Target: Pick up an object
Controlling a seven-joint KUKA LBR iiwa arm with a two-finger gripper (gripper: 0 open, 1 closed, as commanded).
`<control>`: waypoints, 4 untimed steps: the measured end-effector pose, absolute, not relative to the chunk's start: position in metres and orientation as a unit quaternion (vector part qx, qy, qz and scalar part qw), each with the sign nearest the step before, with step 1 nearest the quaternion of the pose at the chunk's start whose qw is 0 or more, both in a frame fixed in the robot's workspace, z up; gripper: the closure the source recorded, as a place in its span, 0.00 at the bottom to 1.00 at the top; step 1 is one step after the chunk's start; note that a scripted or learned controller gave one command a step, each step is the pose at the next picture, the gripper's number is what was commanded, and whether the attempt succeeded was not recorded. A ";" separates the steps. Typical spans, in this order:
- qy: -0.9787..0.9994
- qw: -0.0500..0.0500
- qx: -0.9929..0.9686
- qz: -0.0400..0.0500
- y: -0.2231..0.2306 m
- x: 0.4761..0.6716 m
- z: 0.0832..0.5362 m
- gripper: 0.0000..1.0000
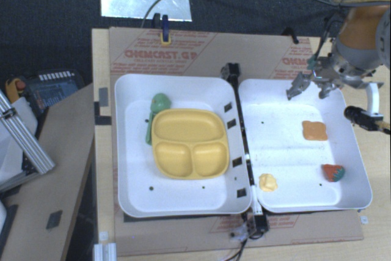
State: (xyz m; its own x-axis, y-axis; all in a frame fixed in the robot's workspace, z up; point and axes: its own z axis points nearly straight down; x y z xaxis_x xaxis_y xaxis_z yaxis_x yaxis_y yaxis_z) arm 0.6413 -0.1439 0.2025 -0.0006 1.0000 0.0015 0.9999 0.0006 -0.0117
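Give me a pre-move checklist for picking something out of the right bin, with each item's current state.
1. Targets in the right bin: orange piece, yellow piece, red and green piece: ok.
2. Pieces lie apart from each other: ok.
3. Gripper above the bin's far edge, jaws apart, nothing between them: ok.
4. Gripper over a target: not ok; the orange piece lies nearer the camera.
5. Yellow tray sits in the left bin, out of the path: ok.

two white bins [183, 85], one yellow tray [186, 143], four small items [314, 130]
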 end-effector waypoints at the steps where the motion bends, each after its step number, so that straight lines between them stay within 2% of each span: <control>1: -0.708 -0.001 -0.706 0.000 -0.143 0.644 0.211 0.00; 2: -0.707 0.001 -0.707 0.001 -0.150 0.640 0.152 0.00; 3: -0.709 0.000 -0.705 0.000 -0.149 0.646 0.109 0.00; 4: -0.709 0.000 -0.705 0.000 -0.148 0.647 0.084 0.00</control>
State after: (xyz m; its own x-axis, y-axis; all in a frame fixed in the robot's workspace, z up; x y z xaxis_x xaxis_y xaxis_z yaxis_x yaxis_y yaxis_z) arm 0.6469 -0.1480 0.0840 -0.0049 1.0000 -0.0005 1.0000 0.0049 0.0006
